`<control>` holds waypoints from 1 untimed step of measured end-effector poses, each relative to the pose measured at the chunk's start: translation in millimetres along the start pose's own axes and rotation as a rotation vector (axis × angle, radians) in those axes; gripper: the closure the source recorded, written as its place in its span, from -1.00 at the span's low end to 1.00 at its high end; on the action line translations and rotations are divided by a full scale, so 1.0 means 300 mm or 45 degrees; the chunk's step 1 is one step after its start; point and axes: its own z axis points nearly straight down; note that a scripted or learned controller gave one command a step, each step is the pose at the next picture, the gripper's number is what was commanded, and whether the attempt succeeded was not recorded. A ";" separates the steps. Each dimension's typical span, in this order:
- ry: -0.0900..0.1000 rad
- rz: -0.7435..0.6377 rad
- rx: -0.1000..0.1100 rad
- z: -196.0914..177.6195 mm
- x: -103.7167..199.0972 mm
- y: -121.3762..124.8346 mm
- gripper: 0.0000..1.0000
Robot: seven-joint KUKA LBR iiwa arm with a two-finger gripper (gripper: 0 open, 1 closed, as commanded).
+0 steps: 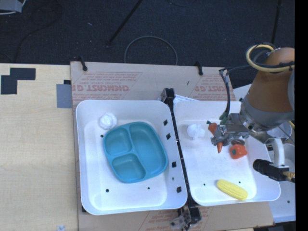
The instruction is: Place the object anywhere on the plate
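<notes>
- Orange against the white floor of the right bin (202, 191), a small carrot-like piece (219, 145) was seen directly beneath the gripper (225, 137), with a second orange-red tip (211, 127) just up and to the left of it.
- Whether the two orange bits belonged to one object could not be told; the long axis of the lower piece ran roughly up and down in the camera view, slightly tilted.
- The state of the jaws could not be made out: dark metal hid the tips, and no object was clearly seen between them.
- A round red-orange toy (237, 151) with a green top lay just right of the gripper, and either it or the carrot piece could be judged the thing to be carried.
- The blue plate (134, 151), divided into three compartments, sat in the left bin (91, 196), well apart from the gripper and across the black divider (176, 148) between the bins.
- The coming move was judged to call for a lift clear of that divider, then travel leftward.
- A white crumpled lump (195, 131) lay near the gripper, another (107, 121) beside the plate's upper left corner, and a corn cob (232, 189) near the right bin's lower edge.
</notes>
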 end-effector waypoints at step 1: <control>0.000 -0.001 0.001 0.032 0.167 0.009 1.00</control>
